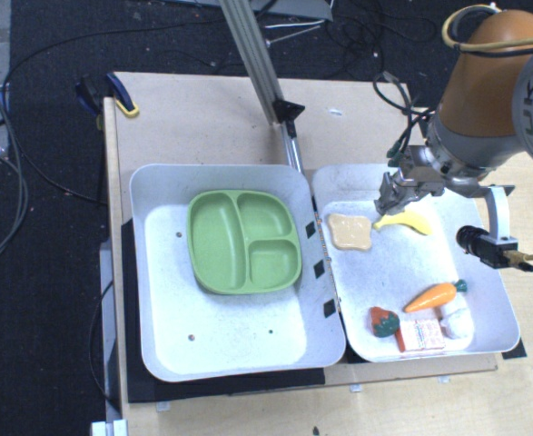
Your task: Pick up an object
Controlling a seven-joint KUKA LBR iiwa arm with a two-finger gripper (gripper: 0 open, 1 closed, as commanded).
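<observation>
While the left bin [157, 271] holds a green tray [245, 242], toys fill the right bin [429, 262].

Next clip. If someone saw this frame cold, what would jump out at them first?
Probably the green divided plate, alone in the left bin. Next, the arm's orange band at upper right, with the gripper low over the right bin by a yellow banana and a slice of bread. A carrot lies toward that bin's front right.
</observation>
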